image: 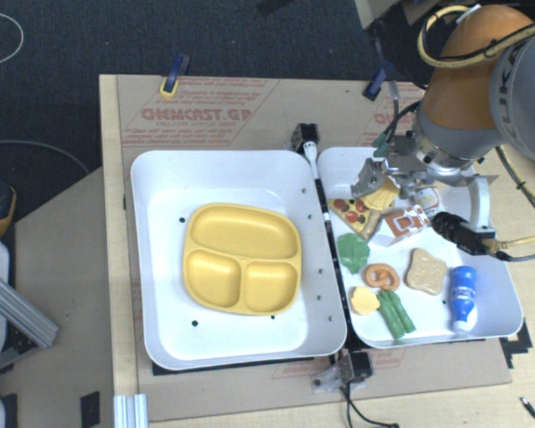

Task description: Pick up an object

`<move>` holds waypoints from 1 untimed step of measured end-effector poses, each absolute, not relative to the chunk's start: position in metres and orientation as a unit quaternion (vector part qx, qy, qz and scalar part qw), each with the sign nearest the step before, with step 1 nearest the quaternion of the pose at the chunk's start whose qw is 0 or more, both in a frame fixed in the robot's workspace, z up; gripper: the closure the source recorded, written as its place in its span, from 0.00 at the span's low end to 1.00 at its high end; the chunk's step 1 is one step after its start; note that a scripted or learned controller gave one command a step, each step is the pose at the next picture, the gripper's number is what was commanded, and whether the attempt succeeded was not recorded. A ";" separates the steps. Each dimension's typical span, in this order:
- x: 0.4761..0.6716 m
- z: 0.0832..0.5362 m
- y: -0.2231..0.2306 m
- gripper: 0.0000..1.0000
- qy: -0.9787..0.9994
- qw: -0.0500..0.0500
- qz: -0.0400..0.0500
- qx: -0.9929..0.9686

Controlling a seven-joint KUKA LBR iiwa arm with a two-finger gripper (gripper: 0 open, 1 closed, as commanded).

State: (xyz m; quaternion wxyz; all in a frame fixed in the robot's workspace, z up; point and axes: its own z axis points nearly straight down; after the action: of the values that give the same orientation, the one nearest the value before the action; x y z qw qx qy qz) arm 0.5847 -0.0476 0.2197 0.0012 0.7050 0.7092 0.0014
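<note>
Left bin: held a yellow divided plate, well apart from the arm.
Right bin: carried the toy food, namely a pizza slice, green leaf, bread slice, blue bottle and pretzel.
Gripper: hung low over the pizza slice and a yellow wedge, perhaps cheese; finger opening could not be told.
Progress: reach made, grasp unconfirmed; lift left to do.

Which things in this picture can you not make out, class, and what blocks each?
- Tool: its tips are too small and cluttered to judge, camera view.
- Right bin: its far corner is hidden by the arm.
- Toy food under the tool: blurred together.
</note>
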 end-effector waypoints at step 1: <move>0.609 0.211 0.003 1.00 0.709 0.001 0.002 0.705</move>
State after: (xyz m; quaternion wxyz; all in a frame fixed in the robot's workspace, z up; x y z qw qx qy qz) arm 0.6086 0.0033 0.2110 0.0007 0.7050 0.7092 0.0016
